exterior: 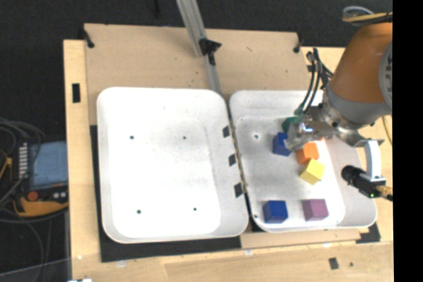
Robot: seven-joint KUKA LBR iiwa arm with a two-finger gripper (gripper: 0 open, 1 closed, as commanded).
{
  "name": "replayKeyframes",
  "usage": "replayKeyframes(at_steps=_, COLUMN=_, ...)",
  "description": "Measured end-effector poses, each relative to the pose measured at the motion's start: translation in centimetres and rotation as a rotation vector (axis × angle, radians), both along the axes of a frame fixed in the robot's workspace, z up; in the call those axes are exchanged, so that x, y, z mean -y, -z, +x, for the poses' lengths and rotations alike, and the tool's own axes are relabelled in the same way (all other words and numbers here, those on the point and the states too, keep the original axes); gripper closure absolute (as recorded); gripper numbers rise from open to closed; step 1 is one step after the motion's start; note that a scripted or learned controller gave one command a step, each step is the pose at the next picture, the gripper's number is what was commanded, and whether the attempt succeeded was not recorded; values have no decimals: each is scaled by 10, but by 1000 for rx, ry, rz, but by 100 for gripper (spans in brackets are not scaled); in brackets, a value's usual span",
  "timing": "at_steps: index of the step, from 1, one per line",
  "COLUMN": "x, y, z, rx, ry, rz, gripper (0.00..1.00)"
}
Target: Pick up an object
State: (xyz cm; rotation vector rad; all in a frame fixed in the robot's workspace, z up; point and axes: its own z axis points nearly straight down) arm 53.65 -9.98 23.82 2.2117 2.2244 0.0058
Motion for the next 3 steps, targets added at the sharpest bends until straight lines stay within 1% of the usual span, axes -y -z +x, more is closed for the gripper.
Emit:
replayKeyframes(at_steps=1, x=-50, y=-10, z=-5, rx=-2, ry=-2, rz=2, gripper=100)
replayKeyframes(at_steps=2, x=-103, y=1, z=-17, rx=-6, ry=-1, rz=1, gripper=100)
replayKeyframes(at_steps=3, x=-161, y=-8, z=-23, rx=-4, ry=-4, rz=3, gripper=100)
